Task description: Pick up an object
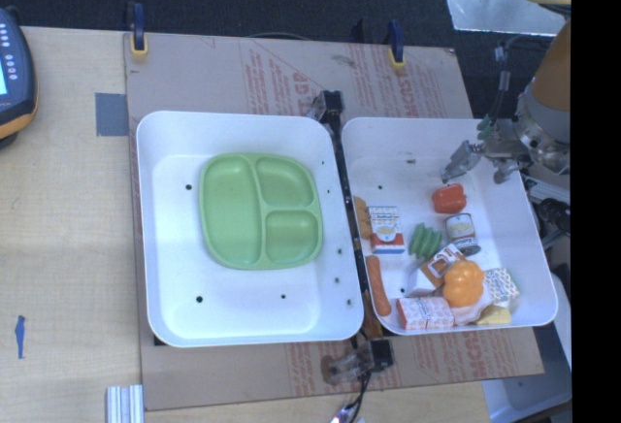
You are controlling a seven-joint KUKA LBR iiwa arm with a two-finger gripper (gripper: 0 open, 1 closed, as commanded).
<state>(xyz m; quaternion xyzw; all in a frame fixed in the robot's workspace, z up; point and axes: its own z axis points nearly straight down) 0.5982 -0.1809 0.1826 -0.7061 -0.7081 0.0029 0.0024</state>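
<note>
The right bin (388, 145) holds a pile of toy food in its near half. Among it are a red piece (448, 199), a small can (461, 229), green pods (423, 240), a white and orange carton (386, 227), an orange fruit (464, 283), a pink box (425, 314) and a long orange sausage (376, 285). My gripper (482, 167) hangs over the bin's far right part, just above and behind the red piece. It is open, fingers spread, with nothing between them.
The left bin (165, 246) carries a green divided plate (260, 210) in its middle. A black divider strip (340, 178) runs between the bins. A yellow-edged pendant (12, 62) lies at the bench's far left. Blue clamps (138, 28) pin the cardboard at the back.
</note>
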